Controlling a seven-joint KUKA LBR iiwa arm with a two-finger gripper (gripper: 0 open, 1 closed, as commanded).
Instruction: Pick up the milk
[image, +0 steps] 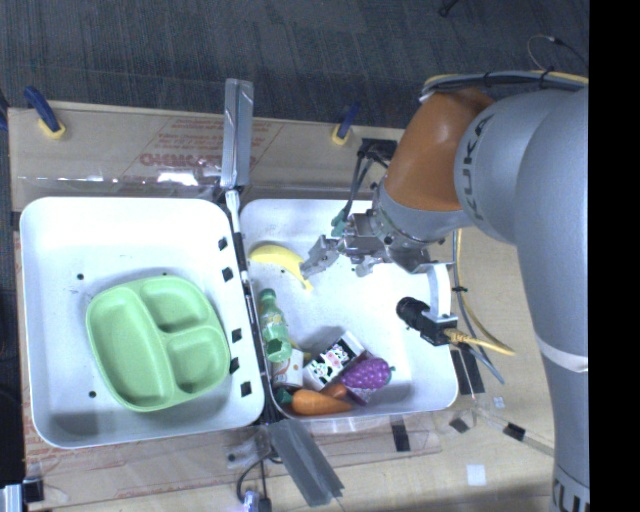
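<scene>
Milk (333, 362), cow-patterned carton, lies between bottle (273, 330) and grapes (367, 374).

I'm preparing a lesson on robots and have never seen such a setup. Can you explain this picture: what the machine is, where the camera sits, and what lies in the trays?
One camera looks down at a slant on a bench with two white bins. The grey and orange arm reaches in from the right; its gripper hangs above the right bin, holding nothing. That bin holds a banana, a bottle, the milk, purple grapes and a carrot. The left bin holds a green plate.
</scene>
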